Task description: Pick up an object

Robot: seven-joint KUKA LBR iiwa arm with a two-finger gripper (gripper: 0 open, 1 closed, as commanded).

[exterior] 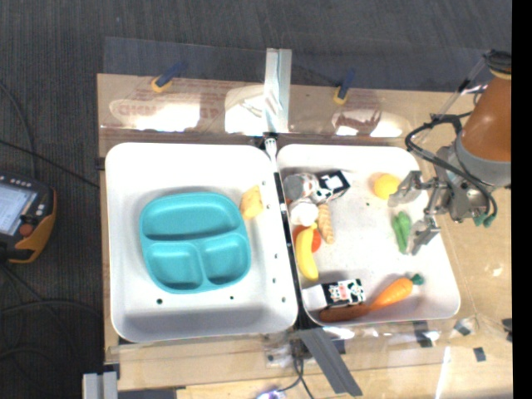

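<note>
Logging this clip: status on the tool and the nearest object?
Tool open over right bin's far right side. Green toy beside it, not gripped. Yellow ball close by, apart.

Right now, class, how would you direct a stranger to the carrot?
Find the right white bin of the two. Look along its near edge, toward the right corner: the carrot lies there at a slant. It is orange with a green top, unlike the black-and-white carton beside it.
</note>
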